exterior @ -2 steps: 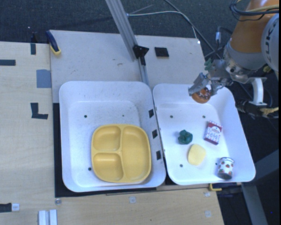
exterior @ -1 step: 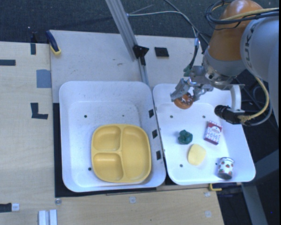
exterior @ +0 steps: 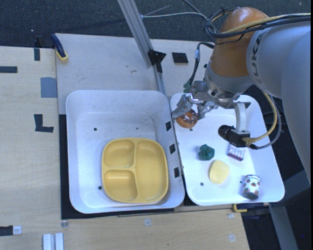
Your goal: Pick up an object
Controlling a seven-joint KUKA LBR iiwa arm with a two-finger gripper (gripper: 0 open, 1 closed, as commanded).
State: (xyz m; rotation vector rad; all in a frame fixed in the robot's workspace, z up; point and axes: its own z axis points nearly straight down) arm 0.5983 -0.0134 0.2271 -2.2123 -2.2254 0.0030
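Mid-grasp at best: gripper down in the right bin, far corner beside the left bin, fingers apparently closing around small orange-brown object, grip unconfirmed, lift not yet done; green piece and yellow piece untouched nearby.

Fingers close around an orange object.
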